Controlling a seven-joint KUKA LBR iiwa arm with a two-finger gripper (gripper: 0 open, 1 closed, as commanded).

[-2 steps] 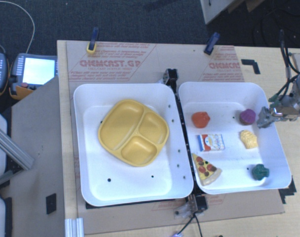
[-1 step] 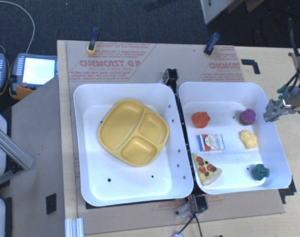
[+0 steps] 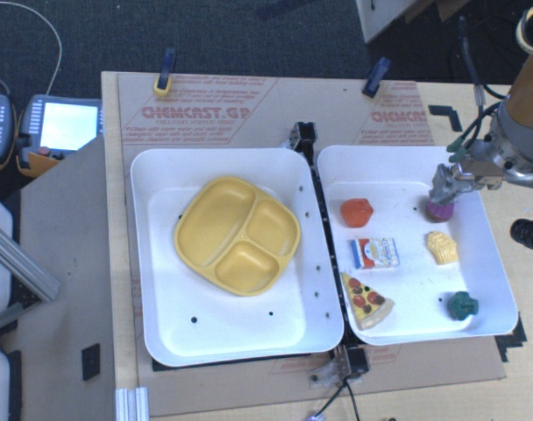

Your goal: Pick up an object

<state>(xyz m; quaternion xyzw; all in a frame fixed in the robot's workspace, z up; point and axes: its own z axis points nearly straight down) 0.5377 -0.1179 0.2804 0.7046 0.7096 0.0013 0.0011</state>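
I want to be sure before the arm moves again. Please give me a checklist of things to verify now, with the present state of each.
1. Pincer is directly over the purple object: ok.
2. Purple object visibly between the fingers: cannot tell.
3. Nearest neighbour, the yellow object, lies apart from the purple one: ok.
4. Purple object stands away from the right bin wall: ok.
5. Yellow tray in the left bin is outside the working area: ok.
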